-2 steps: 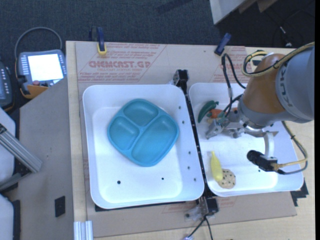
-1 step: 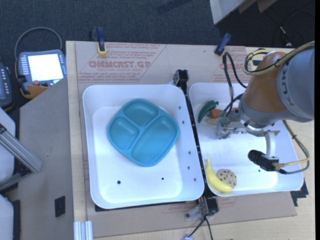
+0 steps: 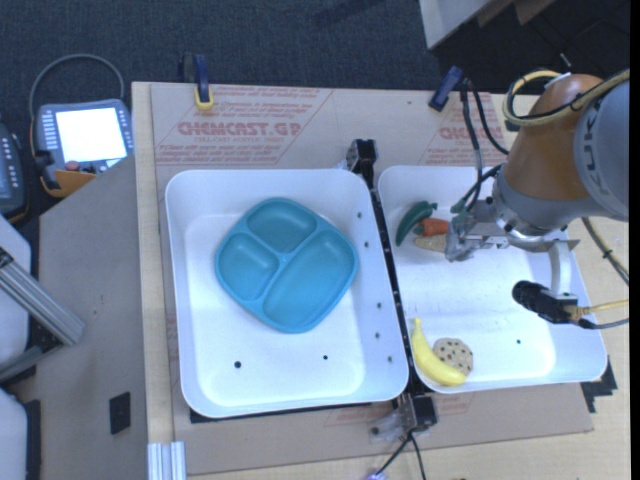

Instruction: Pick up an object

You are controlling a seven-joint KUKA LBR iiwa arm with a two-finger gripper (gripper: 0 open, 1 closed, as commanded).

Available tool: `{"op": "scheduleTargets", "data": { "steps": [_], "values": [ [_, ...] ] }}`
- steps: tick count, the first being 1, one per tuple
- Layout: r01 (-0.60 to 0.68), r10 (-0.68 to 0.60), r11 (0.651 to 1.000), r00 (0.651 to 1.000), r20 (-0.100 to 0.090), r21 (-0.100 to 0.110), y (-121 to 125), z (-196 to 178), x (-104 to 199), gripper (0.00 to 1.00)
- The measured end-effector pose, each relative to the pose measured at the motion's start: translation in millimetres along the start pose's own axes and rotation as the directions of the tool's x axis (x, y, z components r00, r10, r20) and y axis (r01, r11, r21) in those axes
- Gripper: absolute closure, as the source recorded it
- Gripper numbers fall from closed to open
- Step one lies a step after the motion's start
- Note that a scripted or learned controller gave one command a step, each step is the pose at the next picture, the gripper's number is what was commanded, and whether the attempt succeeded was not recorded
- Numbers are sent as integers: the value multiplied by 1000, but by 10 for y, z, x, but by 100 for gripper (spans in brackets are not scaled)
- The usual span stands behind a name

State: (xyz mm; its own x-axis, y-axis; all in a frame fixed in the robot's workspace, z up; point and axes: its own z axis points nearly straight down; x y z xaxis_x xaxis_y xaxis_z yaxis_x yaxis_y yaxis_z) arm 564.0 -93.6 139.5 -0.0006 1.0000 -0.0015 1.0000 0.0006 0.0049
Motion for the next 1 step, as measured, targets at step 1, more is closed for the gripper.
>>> {"op": "scheduleTargets", "data": {
  "steps": [1],
  "values": [
    [1,-1,1000,1000,0,-1,-33,-610,47,100]
  ]
}}
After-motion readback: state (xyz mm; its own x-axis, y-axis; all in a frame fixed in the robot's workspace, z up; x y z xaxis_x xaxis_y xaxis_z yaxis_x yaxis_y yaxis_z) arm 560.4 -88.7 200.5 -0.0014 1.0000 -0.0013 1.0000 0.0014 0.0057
